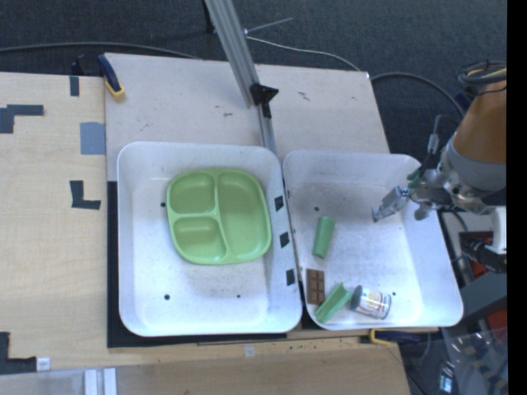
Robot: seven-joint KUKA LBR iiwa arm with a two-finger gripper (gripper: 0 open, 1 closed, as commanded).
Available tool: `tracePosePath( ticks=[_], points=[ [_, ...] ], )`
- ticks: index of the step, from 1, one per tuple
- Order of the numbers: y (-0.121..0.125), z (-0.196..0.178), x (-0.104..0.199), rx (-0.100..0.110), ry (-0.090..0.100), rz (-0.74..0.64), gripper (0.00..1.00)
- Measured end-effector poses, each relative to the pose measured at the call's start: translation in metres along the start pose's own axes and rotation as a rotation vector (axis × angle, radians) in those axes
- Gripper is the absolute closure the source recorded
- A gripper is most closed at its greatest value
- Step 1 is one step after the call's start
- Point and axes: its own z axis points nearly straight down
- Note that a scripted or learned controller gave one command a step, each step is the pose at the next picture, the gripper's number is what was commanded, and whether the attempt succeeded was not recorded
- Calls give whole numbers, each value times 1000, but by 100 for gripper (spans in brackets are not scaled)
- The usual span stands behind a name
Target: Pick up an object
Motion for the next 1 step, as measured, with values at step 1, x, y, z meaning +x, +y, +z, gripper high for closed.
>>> tracePosePath(
  ticks=[1],
  points=[
    [0,0,0,0,0,0,0]
  ],
)
